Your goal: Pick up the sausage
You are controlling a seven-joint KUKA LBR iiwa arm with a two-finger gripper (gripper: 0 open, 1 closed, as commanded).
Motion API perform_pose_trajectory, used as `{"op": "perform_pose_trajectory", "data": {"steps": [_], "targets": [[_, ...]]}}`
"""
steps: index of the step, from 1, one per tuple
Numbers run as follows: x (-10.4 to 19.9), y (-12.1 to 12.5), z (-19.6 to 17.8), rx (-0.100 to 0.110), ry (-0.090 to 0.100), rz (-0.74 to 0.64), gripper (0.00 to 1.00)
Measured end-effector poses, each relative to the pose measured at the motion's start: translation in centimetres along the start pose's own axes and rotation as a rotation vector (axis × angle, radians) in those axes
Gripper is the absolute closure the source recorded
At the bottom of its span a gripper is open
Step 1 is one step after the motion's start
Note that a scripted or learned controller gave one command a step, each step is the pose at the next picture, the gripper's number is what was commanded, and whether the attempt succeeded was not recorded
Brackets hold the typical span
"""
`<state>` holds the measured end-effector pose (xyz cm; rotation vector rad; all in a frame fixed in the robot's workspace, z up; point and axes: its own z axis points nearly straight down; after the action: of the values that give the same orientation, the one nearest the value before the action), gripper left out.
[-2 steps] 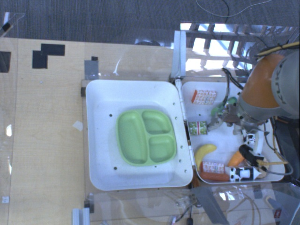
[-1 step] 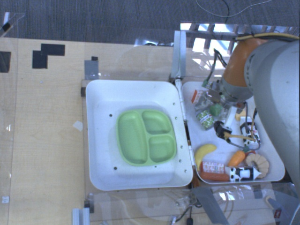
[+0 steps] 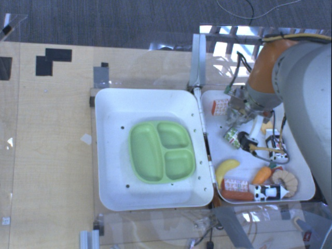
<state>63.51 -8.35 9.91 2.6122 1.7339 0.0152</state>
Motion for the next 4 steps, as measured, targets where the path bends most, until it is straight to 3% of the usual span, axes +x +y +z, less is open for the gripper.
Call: {"op": "perform_pose_trajectory", "data": {"steps": [1,2,3,4], "targets": [[-3.9,4.7,1.3,0.051,0.000,-0.179,1.00],[-4.2,5.2,1.4,0.024,-0.004,-0.176,0.00],[-2.0,3.9,1.3,0.031,-0.018,-0.359,0.00],[-0.3,-2.0,-8.7,0.005,-0.001,-0.509,0.00]]}}
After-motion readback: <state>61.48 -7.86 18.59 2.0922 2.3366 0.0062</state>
